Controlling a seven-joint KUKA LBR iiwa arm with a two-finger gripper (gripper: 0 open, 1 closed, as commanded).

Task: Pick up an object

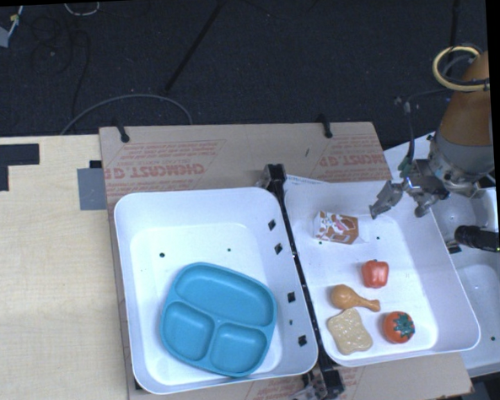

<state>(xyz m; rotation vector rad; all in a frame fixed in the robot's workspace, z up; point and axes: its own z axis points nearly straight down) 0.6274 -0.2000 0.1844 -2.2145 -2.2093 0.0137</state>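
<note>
Landmark: the black divider (290,268) where the two white bins meet.

- Left bin (142,235), left of the divider: holds one blue sectioned plate (217,319), lying flat near the bin's front half. It looks too broad and shallow for a two-finger grasp, so it is probably not the intended pick.
- Right bin (432,268), right of the divider: holds five small loose items, spaced apart so that each can be approached singly.
  - Small printed packet (336,227), just right of the divider toward the far end, lying flat.
  - Red pepper (374,273), further right of the divider, mid-bin.
  - Drumstick (352,298), near the divider, just in front of the pepper.
  - Slice of bread (350,332), near the divider at the front, just beside the drumstick; contact uncertain.
  - Tomato (398,327), right of the bread, at the front.
- Gripper (399,199): poised over the right bin's far right corner, well right of the divider, apart from every item. The fingers (385,202) appear spread with nothing between them, though at this size and slant that reading is tentative.
- Status: no object lifted. The packet lies nearest the gripper and is the likeliest candidate; all five remain on the bin floor.
</note>
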